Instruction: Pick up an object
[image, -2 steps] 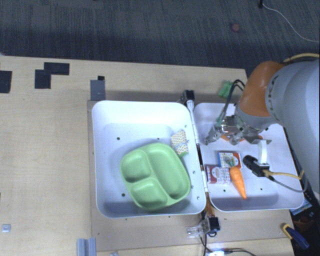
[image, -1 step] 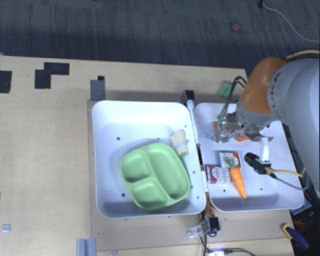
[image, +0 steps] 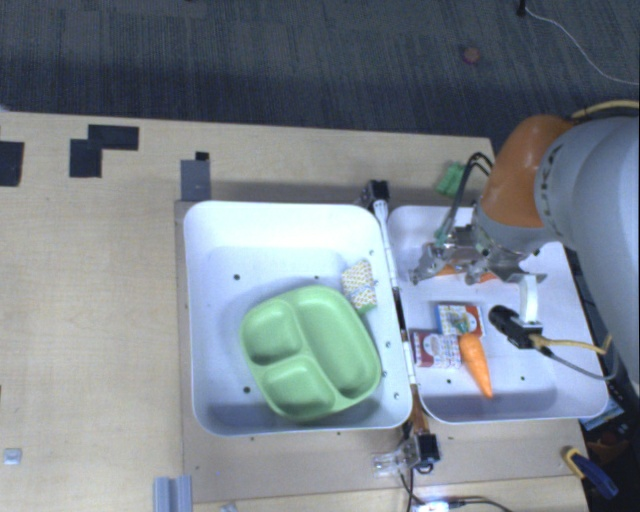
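My gripper hangs low over the far part of the right bin, under the grey arm with its orange band. Just in front of it lie a small white packet with a picture, a red and white packet and an orange carrot. The carrot points toward the bin's near edge. Nothing shows as held in the gripper. A bit of orange shows at the gripper, and I cannot tell what it is.
The left bin holds a green divided plate and a small yellow and white patterned item by its right wall. A ridge between the bins separates them. The arm covers the right bin's far right corner.
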